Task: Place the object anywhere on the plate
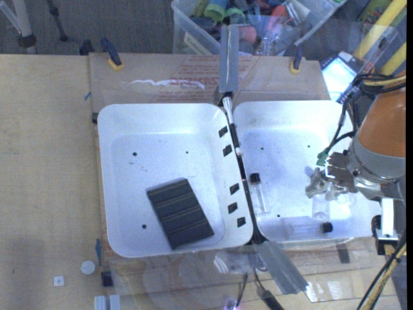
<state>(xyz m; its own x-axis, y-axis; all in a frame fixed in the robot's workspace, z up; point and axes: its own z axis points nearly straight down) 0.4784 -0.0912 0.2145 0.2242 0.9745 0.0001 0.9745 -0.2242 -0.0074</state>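
I see a clear plastic tube (303, 226) with a black cap lying flat in the right bin (284, 118) just below the claw (321, 192), whose finger state I cannot tell; the dark ridged plate (179, 212) sits well left.

Two shallow white bins sit side by side on the counter (45, 173). The left bin (122, 134) holds a dark ribbed plate (180, 212), lying tilted near its front wall. In the right bin (284, 128) lie two clear tubes with black caps: one (257, 192) just beside the divider, another (306, 226) along the front wall. The gripper (321, 187) hangs low over the right bin, near its right side.
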